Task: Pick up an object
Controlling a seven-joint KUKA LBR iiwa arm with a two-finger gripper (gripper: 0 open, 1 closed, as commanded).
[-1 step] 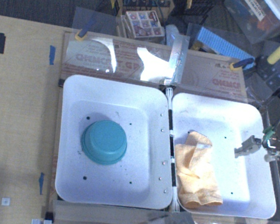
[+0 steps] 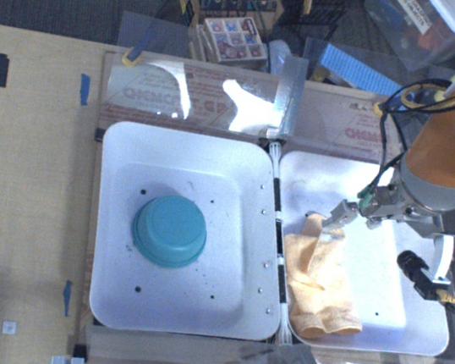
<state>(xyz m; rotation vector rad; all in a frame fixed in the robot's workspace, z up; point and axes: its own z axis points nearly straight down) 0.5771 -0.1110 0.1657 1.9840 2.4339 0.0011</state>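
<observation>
- The bench [image 2: 13,186] is light wood with dark marks near its left side.
- The left bin [image 2: 129,153] is white and shallow.
- A blue-green bowl [image 2: 170,229] sits upside down in the middle of the left bin. Nothing touches it.
- Little dark specks dot the bin floor around the bowl.
- The right bin [image 2: 418,327] is white too. It sits just beside the left bin, and their walls meet in the middle.
- An orange cloth [image 2: 320,288] lies crumpled along the left side of the right bin. It runs from the middle down to the near corner.
- The gripper [image 2: 334,220] points down and to the left. Its tip is right at the top edge of the cloth.
- I cannot tell if the jaws are spread or pinching the cloth.
- The arm [image 2: 445,160] comes in from the right, grey with an orange band, and has black cables on it.
</observation>
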